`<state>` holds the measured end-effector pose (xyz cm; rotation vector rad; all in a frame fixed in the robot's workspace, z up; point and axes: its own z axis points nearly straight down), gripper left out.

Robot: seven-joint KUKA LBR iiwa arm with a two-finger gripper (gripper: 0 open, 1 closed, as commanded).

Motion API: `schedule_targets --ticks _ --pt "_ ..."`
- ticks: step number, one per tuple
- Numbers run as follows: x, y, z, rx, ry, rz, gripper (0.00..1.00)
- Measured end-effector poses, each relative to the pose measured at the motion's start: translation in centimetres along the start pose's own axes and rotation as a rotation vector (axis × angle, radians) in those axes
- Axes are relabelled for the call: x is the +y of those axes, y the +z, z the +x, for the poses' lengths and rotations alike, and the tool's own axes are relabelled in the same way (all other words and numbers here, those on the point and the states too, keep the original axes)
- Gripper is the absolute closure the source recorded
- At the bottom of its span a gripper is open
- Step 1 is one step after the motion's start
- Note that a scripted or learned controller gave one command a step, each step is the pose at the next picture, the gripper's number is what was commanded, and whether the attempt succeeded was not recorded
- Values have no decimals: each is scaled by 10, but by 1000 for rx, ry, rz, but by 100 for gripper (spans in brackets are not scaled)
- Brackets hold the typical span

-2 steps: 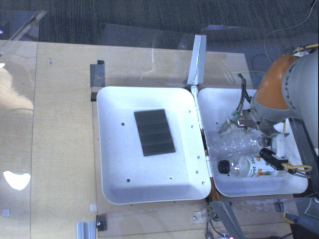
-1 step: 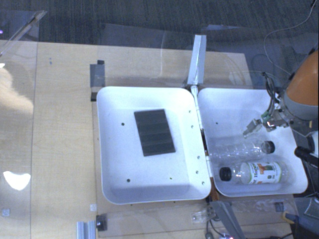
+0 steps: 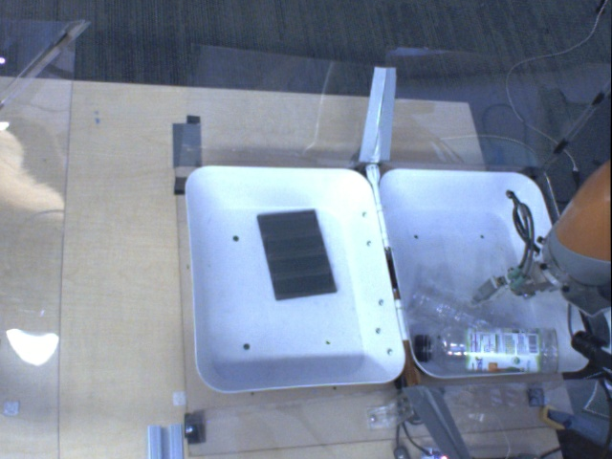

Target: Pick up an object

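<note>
Two white bins [image 3: 287, 185], clear bottle [image 3: 488, 347] possibly beside gripper [image 3: 502, 285], arm [image 3: 583, 228] cropped.

Beside the metallic grey tool [image 3: 505, 285], a clear plastic bottle [image 3: 488, 348] has a black cap and a white label printed with green. The two bins [image 3: 215, 256] are white, and the farther one from the tool carries a dark grey ribbed pad [image 3: 296, 253]. The desk [image 3: 115, 285] beneath is pale tan wood, and the arm's band [image 3: 588, 220] is orange.
</note>
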<state>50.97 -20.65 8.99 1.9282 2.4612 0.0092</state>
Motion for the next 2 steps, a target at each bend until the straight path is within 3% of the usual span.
schedule_targets --ticks 1,2 --pt "61 1 27 3 64 0 0" --pt "63 0 81 3 -152 -2 0"
